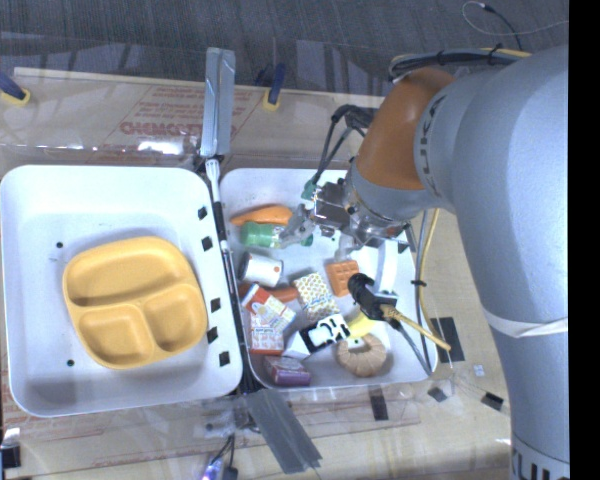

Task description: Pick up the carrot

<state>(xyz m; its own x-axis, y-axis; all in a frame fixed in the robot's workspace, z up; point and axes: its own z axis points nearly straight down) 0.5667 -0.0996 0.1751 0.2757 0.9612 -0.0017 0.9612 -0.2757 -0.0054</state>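
Camera view: carrot (264, 213) lies at the far left corner of the right bin (420, 363), just beside a green item (260, 235). Gripper (315, 220) hangs low over the bin's far side, close to the carrot's right end; cannot tell how far it is open, and nothing shows in its hold. Left bin (20, 298) carries a yellow tray (132, 296). Judged step: approach, grasp not made. Next move calls for shifting left over the carrot, then descending.
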